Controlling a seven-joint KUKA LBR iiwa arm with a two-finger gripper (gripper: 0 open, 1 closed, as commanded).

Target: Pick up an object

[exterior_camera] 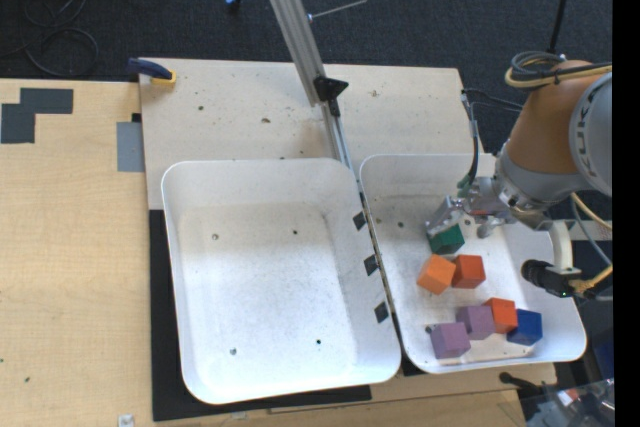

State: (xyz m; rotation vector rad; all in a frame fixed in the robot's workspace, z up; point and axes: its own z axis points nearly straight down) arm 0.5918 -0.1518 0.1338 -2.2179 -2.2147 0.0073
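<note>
Orange block (436,274) just beside green block (446,238)

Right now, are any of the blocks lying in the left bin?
No. All the blocks, including the green block by the gripper, lie in the right bin; none is in the left bin.

Arm (560,130) reaches in from right, wrist bent low; jaws' opening indistinct.
</note>
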